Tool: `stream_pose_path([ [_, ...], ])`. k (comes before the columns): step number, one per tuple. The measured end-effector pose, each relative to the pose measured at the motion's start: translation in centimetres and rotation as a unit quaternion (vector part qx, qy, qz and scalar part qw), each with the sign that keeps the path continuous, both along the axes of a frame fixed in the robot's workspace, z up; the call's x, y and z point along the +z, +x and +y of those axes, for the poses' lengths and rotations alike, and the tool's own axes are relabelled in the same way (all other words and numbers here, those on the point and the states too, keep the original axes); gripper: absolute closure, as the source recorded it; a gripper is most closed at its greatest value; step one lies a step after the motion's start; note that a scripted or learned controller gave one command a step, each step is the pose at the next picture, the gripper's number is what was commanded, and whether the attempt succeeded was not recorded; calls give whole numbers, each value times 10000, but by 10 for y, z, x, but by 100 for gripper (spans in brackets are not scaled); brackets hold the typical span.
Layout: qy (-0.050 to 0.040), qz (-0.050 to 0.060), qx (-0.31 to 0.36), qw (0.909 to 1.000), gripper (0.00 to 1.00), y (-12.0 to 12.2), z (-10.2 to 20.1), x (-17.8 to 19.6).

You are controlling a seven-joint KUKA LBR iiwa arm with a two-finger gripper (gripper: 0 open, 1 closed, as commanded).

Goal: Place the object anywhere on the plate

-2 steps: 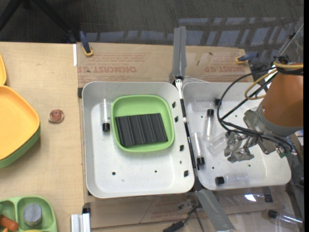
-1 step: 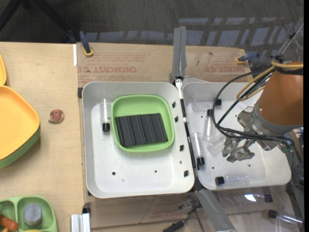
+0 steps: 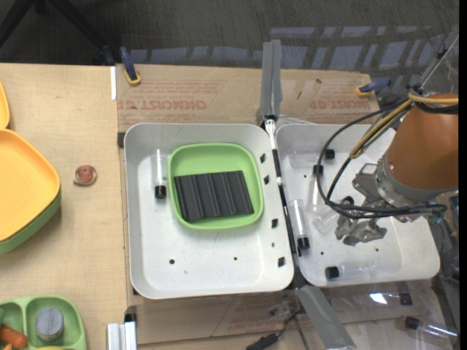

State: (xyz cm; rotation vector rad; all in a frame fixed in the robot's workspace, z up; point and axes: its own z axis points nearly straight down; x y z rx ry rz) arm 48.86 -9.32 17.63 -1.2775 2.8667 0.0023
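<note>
Pick-up step, by the look of it: grey metal claw [image 3: 361,228] low in the right shallow white bin [image 3: 416,268], grip state impossible to tell. Likely target: clear plastic tube with black cap [image 3: 298,226], lying along that bin's left wall, apart from the claw. Next: secure it, lift, carry left onto the square green plate [image 3: 179,162], beside its black ribbed slab [image 3: 211,195].

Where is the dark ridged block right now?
The block lies flat on the green plate in the left bin, with a clear tube just left of the plate.
</note>
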Motion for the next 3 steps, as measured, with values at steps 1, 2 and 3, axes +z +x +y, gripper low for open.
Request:
stream_pose_path([
  [1, 1, 1, 2, 10000, 0, 0, 0, 0],
  [2, 0, -7, -1045, 9945, 0, 2, -36, 74],
  [3, -1, -9, -2168, 9762, 0, 19, -128, 129],
])
